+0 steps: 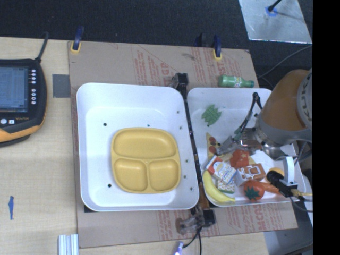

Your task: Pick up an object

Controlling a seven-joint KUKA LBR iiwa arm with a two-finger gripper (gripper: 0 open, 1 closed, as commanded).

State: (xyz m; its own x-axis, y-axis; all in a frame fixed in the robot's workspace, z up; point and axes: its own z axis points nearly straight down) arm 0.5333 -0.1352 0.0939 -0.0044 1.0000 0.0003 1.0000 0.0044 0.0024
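Plastic toy food sits heaped at the near edge of the right bin [197, 97]: a banana [213, 190], a tomato [240, 158], a small carton [224, 172]. Probably light, stiff and slick; the banana's middle looks easiest to pinch. The gripper [232, 142] hovers above the pile.

Grey robot arm with an orange band

The arm [284, 124] has a rounded grey body and a wide orange band above the wrist. A thin black cable runs along it. The gripper [232, 142] at its end is dark metal with small shiny parts.
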